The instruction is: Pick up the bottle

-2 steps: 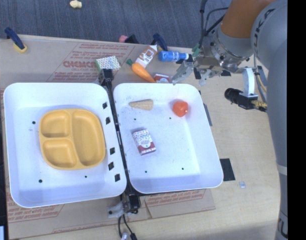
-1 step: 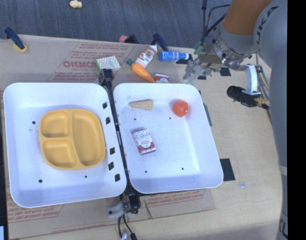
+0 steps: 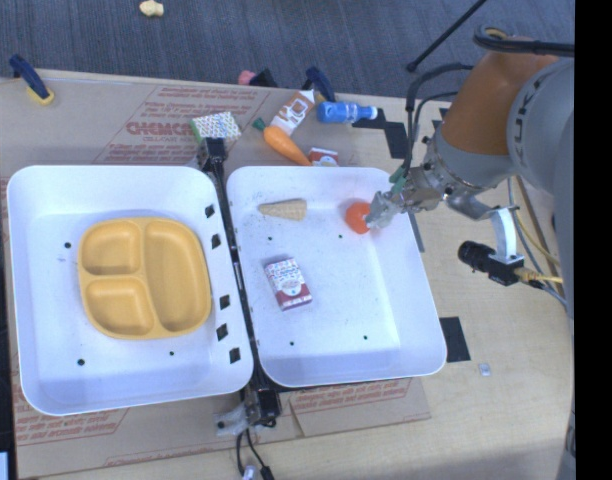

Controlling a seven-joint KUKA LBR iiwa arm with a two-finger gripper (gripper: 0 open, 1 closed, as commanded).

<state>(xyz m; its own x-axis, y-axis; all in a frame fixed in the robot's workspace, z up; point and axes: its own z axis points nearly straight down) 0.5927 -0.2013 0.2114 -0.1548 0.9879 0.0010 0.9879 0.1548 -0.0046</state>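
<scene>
Slim plastic bottle [image 3: 289,114], round orange ball [image 3: 357,217], metal pincer [image 3: 379,215] beside it

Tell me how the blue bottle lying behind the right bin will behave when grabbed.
The blue bottle lies on its side on the cardboard, so a nudge would probably roll it. It looks like small smooth plastic: likely light and stiff, perhaps slippery. The carrot nearby could block a roll.
</scene>
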